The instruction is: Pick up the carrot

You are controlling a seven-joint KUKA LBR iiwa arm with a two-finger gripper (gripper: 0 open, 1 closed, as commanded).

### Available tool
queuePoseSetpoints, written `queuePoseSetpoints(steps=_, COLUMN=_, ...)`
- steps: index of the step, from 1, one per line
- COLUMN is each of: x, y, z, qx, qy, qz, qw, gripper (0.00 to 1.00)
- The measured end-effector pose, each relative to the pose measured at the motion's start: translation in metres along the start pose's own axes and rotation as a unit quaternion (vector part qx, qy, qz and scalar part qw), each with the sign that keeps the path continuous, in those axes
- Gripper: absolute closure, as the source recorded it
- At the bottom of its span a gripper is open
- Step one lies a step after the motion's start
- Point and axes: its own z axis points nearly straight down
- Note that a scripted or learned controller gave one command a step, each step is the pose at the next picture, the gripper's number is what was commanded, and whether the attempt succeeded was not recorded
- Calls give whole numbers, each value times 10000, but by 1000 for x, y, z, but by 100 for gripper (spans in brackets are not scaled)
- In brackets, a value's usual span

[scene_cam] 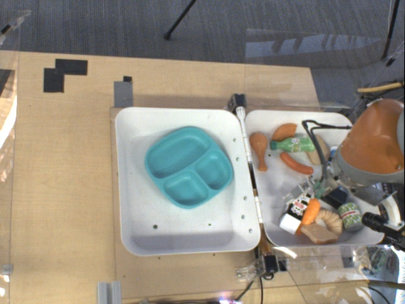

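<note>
Beneath the arm, carrot partly hidden

The arm at the right edge of the frame shows a broad, rounded orange band with a smooth, faintly glossy surface. Below it sits a pale grey ring. A thin black cable loops out from its left side. The gripper beneath is a cluster of dark and metallic parts with small green accents.
</note>
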Motion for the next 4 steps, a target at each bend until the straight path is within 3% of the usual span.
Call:
queuePoseSetpoints(steps=1, x=29, y=-3, z=22, qx=174, qy=27, qz=-925, qw=9956, gripper=0)
queuePoseSetpoints(steps=2, x=26, y=2, z=10, qx=126, qy=-14, qz=-907, qw=9958, gripper=100)
queuePoseSetpoints(steps=3, x=35, y=-2, z=-12, qx=213, qy=59, qz=-1362, qw=9904, gripper=100)
queuePoseSetpoints(steps=4, x=34, y=2, z=-22, qx=171, qy=28, qz=-1359, qw=9906, gripper=100)
